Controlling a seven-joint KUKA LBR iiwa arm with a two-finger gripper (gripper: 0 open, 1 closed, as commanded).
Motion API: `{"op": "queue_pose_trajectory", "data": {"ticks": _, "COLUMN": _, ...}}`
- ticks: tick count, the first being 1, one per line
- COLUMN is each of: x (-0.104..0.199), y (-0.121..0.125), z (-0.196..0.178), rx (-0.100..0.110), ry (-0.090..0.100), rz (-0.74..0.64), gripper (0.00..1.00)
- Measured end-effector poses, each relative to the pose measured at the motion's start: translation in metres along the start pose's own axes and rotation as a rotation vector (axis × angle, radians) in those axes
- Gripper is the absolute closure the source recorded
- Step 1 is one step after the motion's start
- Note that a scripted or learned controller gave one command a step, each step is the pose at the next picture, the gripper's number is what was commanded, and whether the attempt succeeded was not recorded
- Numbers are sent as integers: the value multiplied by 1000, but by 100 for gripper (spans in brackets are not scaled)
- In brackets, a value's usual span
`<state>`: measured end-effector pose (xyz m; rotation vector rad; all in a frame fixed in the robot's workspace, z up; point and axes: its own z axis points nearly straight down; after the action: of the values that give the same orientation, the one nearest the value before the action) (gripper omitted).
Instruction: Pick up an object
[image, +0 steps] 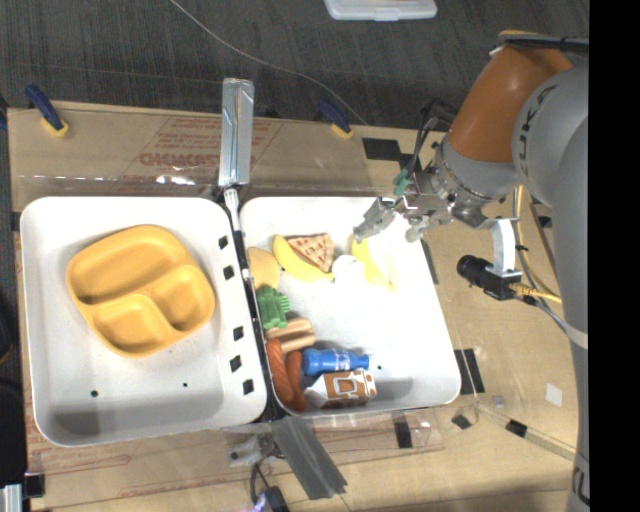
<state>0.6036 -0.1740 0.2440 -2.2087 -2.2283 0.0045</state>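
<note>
Gripper (392, 222) fingers spread apart, nothing between them, hanging over right white bin's (430, 330) far-right corner. Pale yellow soft toy piece (372, 262) lies just below the left fingertip, likely the target. Waffle-pattern toy slice (312, 251) sits left of it; blue-and-orange toy bottle (338, 372) near edge. Yellow divided plastic tray (140, 288) occupies the left bin.

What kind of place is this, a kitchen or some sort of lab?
Most likely a robotics lab, not a kitchen: an arm reaches over two white bins, the food looks like toys, such as a waffle, and clamps hold the cardboard down.
</note>
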Motion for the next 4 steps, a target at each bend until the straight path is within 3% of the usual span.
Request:
{"op": "queue_pose_trajectory", "data": {"ticks": 1, "x": 19, "y": -27, "z": 3, "rx": 0, "ry": 0, "rz": 21, "gripper": 0}}
{"op": "queue_pose_trajectory", "data": {"ticks": 2, "x": 54, "y": -26, "z": 106, "rx": 6, "ry": 1, "rz": 273, "gripper": 0}}
{"op": "queue_pose_trajectory", "data": {"ticks": 3, "x": 51, "y": -70, "z": 153, "rx": -1, "ry": 1, "rz": 204, "gripper": 0}}
{"op": "queue_pose_trajectory", "data": {"ticks": 4, "x": 39, "y": -126, "z": 97, "rx": 1, "ry": 2, "rz": 379, "gripper": 0}}
